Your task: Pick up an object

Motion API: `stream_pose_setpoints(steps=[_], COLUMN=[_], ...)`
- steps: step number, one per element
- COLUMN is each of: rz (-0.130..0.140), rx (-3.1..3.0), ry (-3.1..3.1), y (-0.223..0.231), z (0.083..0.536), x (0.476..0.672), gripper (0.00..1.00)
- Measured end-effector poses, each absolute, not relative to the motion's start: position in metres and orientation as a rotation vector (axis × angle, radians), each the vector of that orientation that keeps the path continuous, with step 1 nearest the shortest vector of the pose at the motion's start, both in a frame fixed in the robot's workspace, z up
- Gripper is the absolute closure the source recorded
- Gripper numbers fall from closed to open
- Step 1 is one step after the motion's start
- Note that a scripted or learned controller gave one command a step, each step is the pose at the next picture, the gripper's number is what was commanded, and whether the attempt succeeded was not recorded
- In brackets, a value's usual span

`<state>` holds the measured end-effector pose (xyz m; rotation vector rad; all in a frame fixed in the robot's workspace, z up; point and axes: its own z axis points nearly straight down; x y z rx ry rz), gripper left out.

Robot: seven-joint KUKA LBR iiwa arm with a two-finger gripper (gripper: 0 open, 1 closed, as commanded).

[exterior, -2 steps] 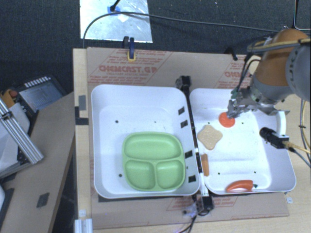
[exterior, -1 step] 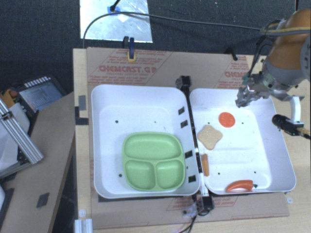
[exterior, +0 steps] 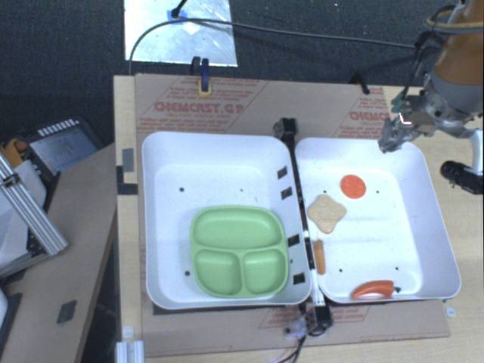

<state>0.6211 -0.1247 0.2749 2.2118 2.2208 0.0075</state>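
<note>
The right bin (exterior: 423, 203) holds a round orange-red slice (exterior: 352, 186), a tan bread-like piece (exterior: 327, 212), a small orange stick (exterior: 319, 255) by the left wall, and a red-orange curved piece (exterior: 373, 289) at the front edge. My gripper (exterior: 393, 136) hangs over the bin's back right corner, above and to the right of the round slice. Nothing shows between its fingers.
The left bin (exterior: 166, 165) holds a green three-compartment plate (exterior: 237, 249). A black divider clip strip (exterior: 295, 203) runs between the bins. A cable (exterior: 302, 32) crosses the back. A yellow clamp (exterior: 203, 78) sits on the cardboard behind the left bin.
</note>
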Motion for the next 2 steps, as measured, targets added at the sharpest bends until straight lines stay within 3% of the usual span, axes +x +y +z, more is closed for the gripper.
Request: stream_pose_setpoints(steps=[2], rz=[0.003], rx=[2.213], ry=[2.231], y=[-0.028], z=[0.273], x=[0.571], gripper=[1.0])
